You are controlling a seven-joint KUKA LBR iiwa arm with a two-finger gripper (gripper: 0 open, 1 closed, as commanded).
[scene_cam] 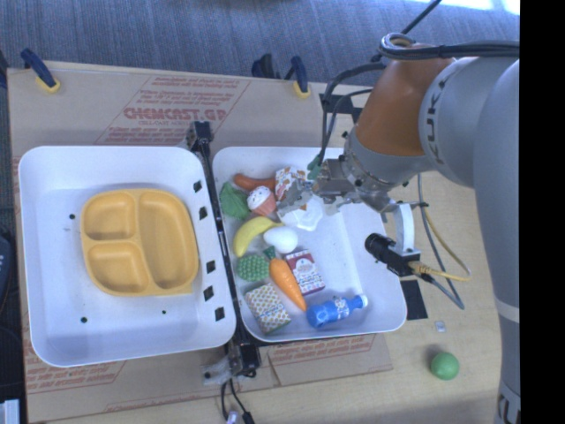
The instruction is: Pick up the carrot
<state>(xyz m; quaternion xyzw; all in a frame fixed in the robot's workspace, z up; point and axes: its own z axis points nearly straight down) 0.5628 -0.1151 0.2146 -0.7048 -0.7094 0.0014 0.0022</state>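
The carrot (287,283) is orange with a green top. It lies slanted in the lower middle of the right bin (375,312), between a green knobbly piece (253,266) and a small red box (306,271). My gripper (307,190) is low over the bin's upper part, among a white crumpled item (306,212) and a patterned packet (287,182). It is well above and to the right of the carrot and does not touch it. Nothing shows as held.
The right bin also holds a banana (251,233), a white egg (282,238), a blue bottle (335,310), a checkered packet (267,308) and a green leafy piece (233,202). A yellow divided plate (139,240) lies in the left bin (44,325). A green ball (444,365) sits on the bench.
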